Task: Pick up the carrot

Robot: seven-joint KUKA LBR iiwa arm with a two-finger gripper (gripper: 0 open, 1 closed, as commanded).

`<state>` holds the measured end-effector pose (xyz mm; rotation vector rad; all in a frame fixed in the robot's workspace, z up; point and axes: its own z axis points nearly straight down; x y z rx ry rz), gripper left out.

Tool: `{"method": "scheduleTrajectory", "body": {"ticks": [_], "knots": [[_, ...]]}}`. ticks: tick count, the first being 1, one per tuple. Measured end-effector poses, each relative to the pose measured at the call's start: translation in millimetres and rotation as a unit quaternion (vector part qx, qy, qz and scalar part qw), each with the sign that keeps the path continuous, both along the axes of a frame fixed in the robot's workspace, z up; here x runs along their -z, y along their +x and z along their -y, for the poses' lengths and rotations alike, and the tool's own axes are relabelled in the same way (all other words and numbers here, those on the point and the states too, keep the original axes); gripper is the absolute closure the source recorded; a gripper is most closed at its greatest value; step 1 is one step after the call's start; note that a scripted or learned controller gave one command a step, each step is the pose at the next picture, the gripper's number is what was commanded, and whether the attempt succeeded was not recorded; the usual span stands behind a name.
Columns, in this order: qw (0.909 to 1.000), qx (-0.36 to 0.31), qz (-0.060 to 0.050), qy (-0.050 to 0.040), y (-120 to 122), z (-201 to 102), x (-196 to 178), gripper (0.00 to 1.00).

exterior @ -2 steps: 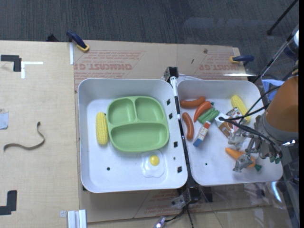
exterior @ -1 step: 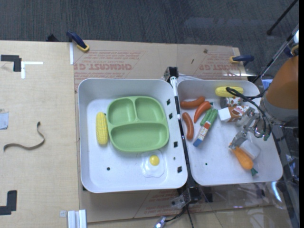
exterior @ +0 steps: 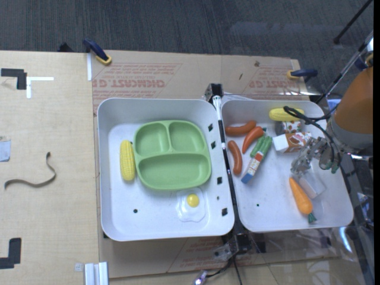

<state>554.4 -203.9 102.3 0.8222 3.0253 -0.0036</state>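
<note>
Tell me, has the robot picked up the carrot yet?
Not yet. The carrot lies on the floor of the right bin, near its front right corner, with nothing gripping it. The gripper is in place above the bin, just behind the carrot, so the arm has reached the right area. Left to do: come down onto the carrot, close on it, and lift it out.

You see the grey arm with its orange band [exterior: 360,108] cut off by the picture's right edge, so most of it is lost to you. Its metal gripper [exterior: 310,159] blurs against the clutter near the right white bin's [exterior: 270,218] right wall, and you cannot tell how the jaws stand. A small printed carton [exterior: 292,139] sits partly hidden behind black cables. A pale translucent piece [exterior: 314,186] beside the orange carrot [exterior: 301,198] is too faint to identify.
</note>
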Motion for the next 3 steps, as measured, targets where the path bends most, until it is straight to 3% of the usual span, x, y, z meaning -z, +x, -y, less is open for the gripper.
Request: {"method": "scheduleTrajectory", "body": {"ticks": [1,2,3], "knots": [[1.0,0.0,0.0,0.0002,0.1,-0.4,0.1,0.0],[1.0,-0.002,0.002,-0.0012,1.8,-0.3,-9.8,1.0],[1.0,-0.002,0.002,-0.001,1.8,-0.7,-9.8,0.0]]}}
